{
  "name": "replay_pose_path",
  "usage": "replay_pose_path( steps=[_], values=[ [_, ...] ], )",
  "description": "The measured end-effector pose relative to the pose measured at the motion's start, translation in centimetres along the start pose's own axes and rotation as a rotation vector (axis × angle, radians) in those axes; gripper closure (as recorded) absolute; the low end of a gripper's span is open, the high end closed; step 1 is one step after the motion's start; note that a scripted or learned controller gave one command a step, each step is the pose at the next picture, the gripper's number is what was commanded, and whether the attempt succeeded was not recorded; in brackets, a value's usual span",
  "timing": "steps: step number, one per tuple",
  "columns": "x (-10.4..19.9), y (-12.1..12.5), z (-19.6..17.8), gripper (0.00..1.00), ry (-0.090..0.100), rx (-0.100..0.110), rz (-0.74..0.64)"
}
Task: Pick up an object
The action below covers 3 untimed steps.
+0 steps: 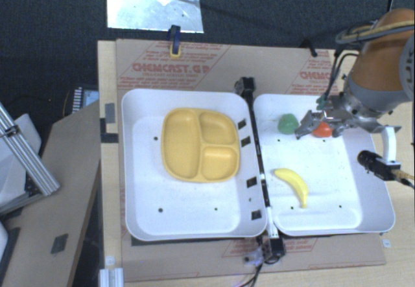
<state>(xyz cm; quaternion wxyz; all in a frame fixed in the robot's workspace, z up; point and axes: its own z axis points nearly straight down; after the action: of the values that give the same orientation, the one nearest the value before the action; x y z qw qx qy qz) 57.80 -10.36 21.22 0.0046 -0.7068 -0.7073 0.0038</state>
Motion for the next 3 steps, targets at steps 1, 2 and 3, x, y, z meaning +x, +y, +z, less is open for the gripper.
replay_pose_path(
  steps=[1, 2, 3],
  values=[
    [0.0, 0.3, -0.7, 0.00, -0.002, -0.013, -0.002],
    [-0.2, 0.8, 5.3, 0.00, -0.001, -0.010, 0.000],
    [0.2, 1.9, 10.5, 0.00, -0.001, -0.010, -0.004]
  ],
)
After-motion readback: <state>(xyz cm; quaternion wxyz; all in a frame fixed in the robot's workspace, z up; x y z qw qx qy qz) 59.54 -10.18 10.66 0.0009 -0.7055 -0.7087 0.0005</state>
